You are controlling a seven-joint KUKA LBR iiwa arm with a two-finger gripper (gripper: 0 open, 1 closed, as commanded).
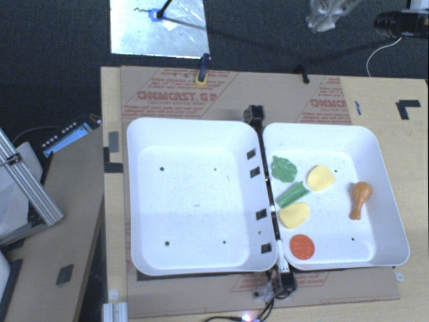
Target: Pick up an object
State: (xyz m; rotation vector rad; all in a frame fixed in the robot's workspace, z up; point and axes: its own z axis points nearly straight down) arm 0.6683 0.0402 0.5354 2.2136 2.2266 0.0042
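Note:
The right white bin (pixel 375 154) holds several small toys. A green leafy piece (pixel 283 169) and a green stick (pixel 291 194) lie near its left wall. Two yellow pieces sit close by, one (pixel 320 178) toward the middle and one (pixel 294 215) lower down. A red disc (pixel 302 247) rests near the front edge. An orange drumstick (pixel 359 198) lies toward the right. My gripper (pixel 328 9) hangs high at the top of the view, far above and behind the bins, with nothing visible in it.
The left white bin (pixel 144 139) stands beside the right one, joined by a black-clipped divider (pixel 265 180). Both rest on a cardboard sheet (pixel 221 92). A shiny metal plate (pixel 157 15) lies behind, and aluminium framing (pixel 27 186) stands at the far left.

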